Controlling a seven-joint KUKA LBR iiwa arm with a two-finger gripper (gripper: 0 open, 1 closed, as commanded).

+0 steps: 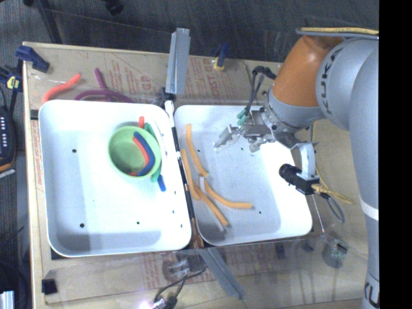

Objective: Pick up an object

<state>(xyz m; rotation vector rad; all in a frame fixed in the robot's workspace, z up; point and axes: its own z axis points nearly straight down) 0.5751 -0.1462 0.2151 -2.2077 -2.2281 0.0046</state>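
Observation:
In the right bin (293, 221), several long orange flexible strips (209, 179) lie along the left side and toward the middle. My gripper (240, 139) hangs over the bin's upper middle, to the right of the strips' top ends. It is open, its two metal fingers (224, 136) spread apart with nothing between them. In the left bin (77, 224), a green bowl (132, 152) holds red and blue curved pieces, and a small blue piece (161, 184) sits at its lower right edge.
The grey arm with its orange band (302, 69) reaches in from the upper right. A black fitting with cable (296, 176) hangs over the right bin's right rim. Red and purple tubes (84, 89) lie on the bench behind the left bin. A metal divider bar (177, 60) stands between the bins.

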